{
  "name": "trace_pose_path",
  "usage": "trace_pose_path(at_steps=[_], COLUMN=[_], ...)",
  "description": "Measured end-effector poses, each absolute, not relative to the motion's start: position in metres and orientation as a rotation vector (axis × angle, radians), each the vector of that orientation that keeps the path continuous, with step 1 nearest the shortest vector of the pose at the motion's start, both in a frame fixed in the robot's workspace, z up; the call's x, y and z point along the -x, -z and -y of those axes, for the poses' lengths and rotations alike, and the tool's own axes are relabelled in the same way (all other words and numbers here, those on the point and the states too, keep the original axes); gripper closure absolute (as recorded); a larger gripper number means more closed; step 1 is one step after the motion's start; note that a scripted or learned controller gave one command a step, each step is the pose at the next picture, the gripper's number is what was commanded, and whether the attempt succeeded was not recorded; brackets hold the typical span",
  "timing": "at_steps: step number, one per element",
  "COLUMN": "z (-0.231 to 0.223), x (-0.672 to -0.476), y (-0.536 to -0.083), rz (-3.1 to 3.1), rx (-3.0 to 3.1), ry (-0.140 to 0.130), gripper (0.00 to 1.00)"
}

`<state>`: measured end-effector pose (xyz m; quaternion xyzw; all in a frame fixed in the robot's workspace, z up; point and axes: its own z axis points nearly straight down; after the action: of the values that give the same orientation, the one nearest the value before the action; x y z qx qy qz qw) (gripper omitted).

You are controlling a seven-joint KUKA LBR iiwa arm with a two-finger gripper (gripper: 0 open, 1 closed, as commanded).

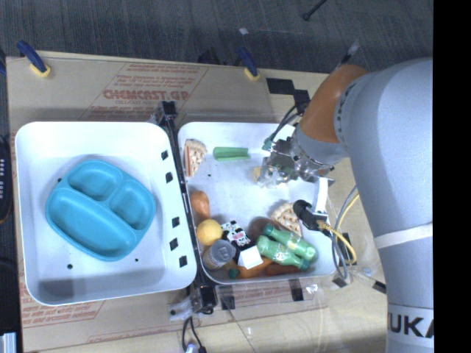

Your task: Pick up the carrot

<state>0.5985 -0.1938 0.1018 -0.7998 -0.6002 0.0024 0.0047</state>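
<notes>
Grey-jacketed and banded in orange, the robot arm point(383, 160) sweeps in from three o'clock over the right-hand white plastic bin point(243, 134), its tool point(278, 169) hanging above bare floor near the bin's two o'clock corner. Whether the tool is open or closed cannot be told from this angle; nothing is seen gripped in it. The orange carrot point(259, 269) lies at the bin's six o'clock wall, half buried beneath a white cube point(249, 258) and pressed against green plastic bottles point(285, 247), with a grey can point(218, 255) and a yellow lemon-like ball point(208, 232) just beside it at nine o'clock. A flat green stick point(231, 153) sits at twelve o'clock, a waffle-patterned piece point(194, 155) at ten. The left bin point(29, 197) carries a blue sectioned tray point(101, 208). The likely failure: a descent into that crowded pile catching the cube or a bottle instead, or the wall blocking one side of the grip.
</notes>
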Motion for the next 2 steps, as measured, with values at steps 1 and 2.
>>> trace_pose_path(at_steps=[1,2], z=[0.194,0.193], x=[-0.598,-0.599], y=[-0.102,-0.112], rz=[1.881,1.889], rx=[2.504,2.494], ry=[-0.008,-0.011], gripper=[0.00,1.00])
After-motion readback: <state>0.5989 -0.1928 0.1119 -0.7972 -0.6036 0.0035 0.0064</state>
